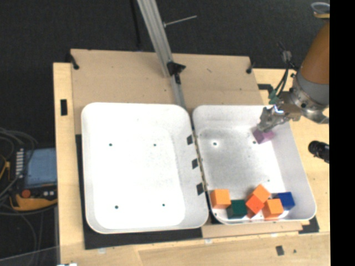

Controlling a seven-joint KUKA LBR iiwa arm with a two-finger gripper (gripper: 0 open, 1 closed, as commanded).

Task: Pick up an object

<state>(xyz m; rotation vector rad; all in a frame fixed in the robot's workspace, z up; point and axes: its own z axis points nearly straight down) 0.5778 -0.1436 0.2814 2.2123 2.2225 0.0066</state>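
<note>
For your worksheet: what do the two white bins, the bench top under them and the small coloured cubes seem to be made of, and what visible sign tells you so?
White bins: probably moulded plastic, with rounded corners, a smooth rim and a slight sheen.
Bench top: looks like raw wood or fibreboard, matt tan and flat.
Coloured cubes: solid, evenly coloured, crisp-edged, so perhaps painted wood, plastic or foam; the view cannot settle which.

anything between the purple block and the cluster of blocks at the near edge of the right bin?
Nothing: camera view shows bare bin floor between the purple block and the cluster.
</note>
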